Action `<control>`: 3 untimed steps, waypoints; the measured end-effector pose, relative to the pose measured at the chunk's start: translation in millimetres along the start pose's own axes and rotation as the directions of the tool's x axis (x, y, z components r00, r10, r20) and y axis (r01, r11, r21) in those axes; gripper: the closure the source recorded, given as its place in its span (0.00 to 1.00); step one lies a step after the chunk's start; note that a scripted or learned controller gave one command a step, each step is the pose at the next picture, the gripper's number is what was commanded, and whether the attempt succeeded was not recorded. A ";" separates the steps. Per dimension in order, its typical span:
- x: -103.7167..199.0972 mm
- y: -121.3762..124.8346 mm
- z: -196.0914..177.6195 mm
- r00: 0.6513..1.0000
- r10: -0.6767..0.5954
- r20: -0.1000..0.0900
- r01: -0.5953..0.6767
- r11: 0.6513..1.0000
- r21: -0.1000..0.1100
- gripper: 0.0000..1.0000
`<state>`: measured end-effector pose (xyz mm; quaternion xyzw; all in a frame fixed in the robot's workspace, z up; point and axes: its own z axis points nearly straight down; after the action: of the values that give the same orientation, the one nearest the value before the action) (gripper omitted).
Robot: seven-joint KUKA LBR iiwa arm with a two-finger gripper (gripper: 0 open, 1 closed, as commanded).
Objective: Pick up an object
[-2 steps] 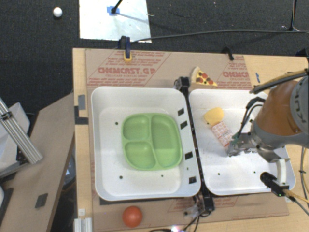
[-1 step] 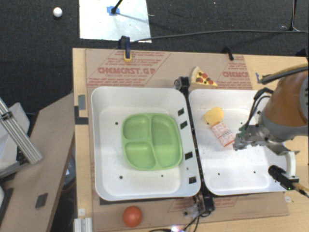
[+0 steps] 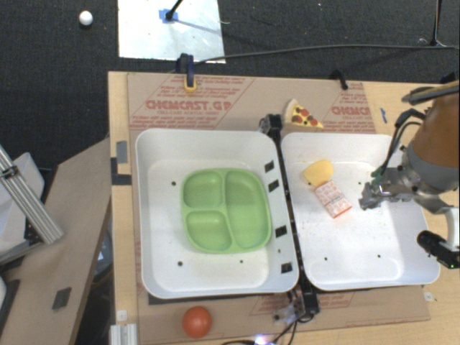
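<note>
Your end effector (image 3: 368, 196) sits low over the right bin (image 3: 374, 268), near its right side, and at this slant you cannot tell how it is set, so don't assume a ready grasp. Nothing appears to be held. Two candidates lie in that bin: a yellow object (image 3: 318, 172) toward the far left part, and a small red-and-white packet (image 3: 333, 198) touching or just beside it on the near side. The packet lies closest to the end effector, a short way to its left. It looks flat, so it may slide or slip out of a pinch; the yellow piece looks rounder and thicker, likely the easier pick. Whichever you choose, centre over it, keeping clear of its neighbour and the divider between the bins. The green divided plate (image 3: 224, 209) in the left bin (image 3: 162, 264) is well apart and needs no attention.
</note>
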<state>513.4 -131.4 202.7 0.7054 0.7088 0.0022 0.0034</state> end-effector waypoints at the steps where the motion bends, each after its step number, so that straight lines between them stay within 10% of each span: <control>1: -0.2 1.6 -21.7 1.000 0.000 -0.001 0.000 1.000 0.004 1.00; 3: 106.9 41.0 -23.9 1.000 -0.005 -0.002 0.005 1.000 0.005 1.00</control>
<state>553.7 -24.3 226.8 0.7037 0.7105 0.0014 0.0010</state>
